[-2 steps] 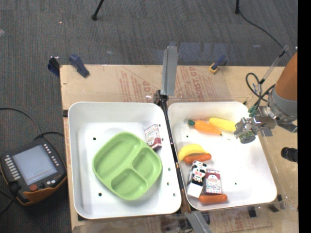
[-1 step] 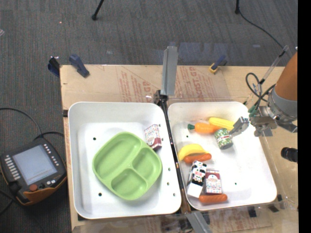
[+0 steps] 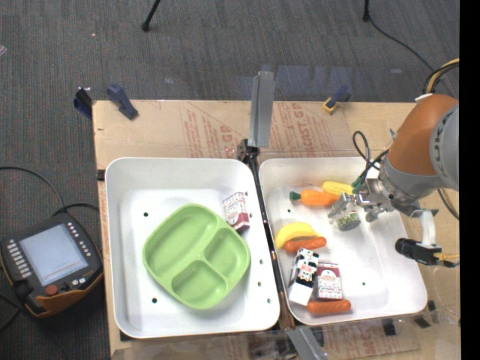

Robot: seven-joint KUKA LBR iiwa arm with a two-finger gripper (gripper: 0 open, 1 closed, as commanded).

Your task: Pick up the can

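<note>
Tool (image 3: 347,214) grips can (image 3: 346,220) above right bin (image 3: 390,276), near carrot (image 3: 315,197)

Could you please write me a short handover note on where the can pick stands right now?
Claw: low in the right bin, at a small item that seems to be the can; I cannot tell whether it is gripped.
Nearby: carrot and corn just left of the claw.
Left bin: green plate and a small carton.
Done: claw reached the can.
Left: confirm grip, lift.
</note>
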